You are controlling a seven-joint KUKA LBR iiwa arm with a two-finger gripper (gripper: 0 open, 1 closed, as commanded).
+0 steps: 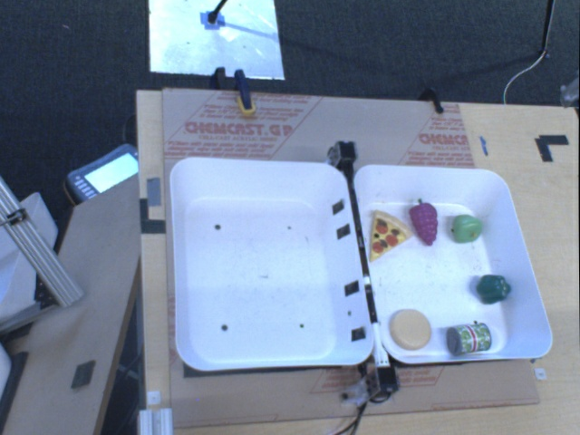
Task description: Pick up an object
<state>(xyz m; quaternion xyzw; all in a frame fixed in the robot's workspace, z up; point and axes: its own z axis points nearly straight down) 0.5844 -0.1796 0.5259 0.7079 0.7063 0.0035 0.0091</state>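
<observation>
The right bin (pixel 507 198) holds several toy foods. A pizza slice (pixel 388 235) lies near its left wall, with a purple bunch of grapes (pixel 424 222) just to its right. A green apple (pixel 466 228) sits further right. A dark green pepper (pixel 493 287) lies by the right wall. A round tan bun (pixel 410 329) and a small can (pixel 468 338) lying on its side rest near the front edge.
The left bin (pixel 181 243) stands beside the right one, joined by a black clip strip (pixel 355 243). A metal plate (pixel 216 25) lies behind the bench. A grey device (pixel 104 175) sits at the left on a side table.
</observation>
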